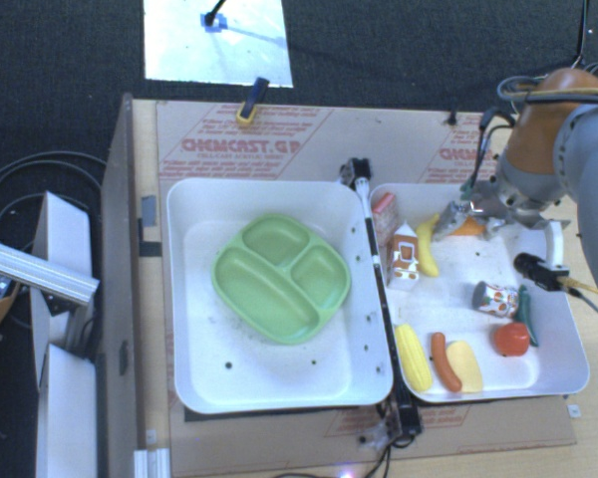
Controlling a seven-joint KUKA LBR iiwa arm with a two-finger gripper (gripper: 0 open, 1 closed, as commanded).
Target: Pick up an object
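Corn (412, 357) sits right at the near edge of the right bin (568, 371), a yellow cob, and just beside it a red sausage (444, 362) and a pale yellow piece (465, 366) line up side by side. A little right and further in, there's a tomato (511, 339), with a small printed can (494, 298) lying on its side behind it. Across the divider, the left bin (194, 386) carries a green compartment plate (281, 278), flat and slightly turned. Moving back in the right bin, a small milk carton (405, 254) stands near the divider, a banana (428, 248) just right of it. And up at the far side, the gripper (465, 213) hangs low over the bin beside an orange piece (467, 228), close by the banana's far end. Fingers open or shut? I cannot tell from this angle, and nothing is visibly between them.
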